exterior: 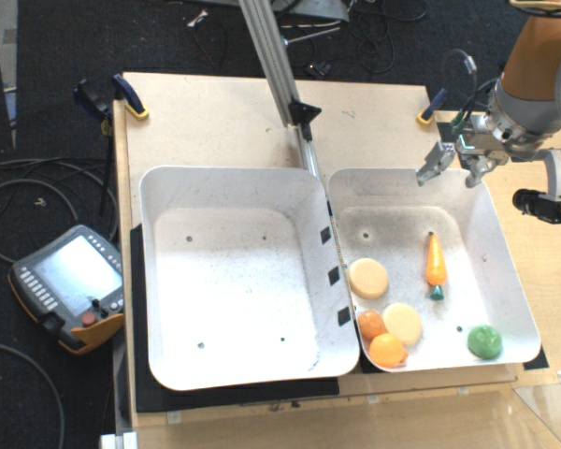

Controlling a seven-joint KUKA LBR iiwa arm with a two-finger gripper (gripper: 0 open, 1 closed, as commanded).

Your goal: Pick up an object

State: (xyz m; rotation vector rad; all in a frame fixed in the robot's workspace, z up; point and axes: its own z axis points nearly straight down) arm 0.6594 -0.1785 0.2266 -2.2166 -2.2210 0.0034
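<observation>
Fruit sits nearest me, bunched at the front of the right bin (505, 251): an orange (386, 349) against the front wall, touching a pale disc (403, 323) and a smaller orange piece (370, 324) by the divider. A green ball (484, 341) lies apart in the front right corner. Further back rests another pale disc (367, 277), and beside it a carrot (435, 264) lying lengthwise, alone on bare floor. All look like light, stiff, smooth plastic toys, so round ones may squirt out of a pinch. I judge the carrot easiest: grip across its narrow middle. The left bin (168, 251) lies alongside. Farthest off, the gripper (453, 168) hangs above the right bin's back wall, fingers spread wide, nothing between them.
</observation>
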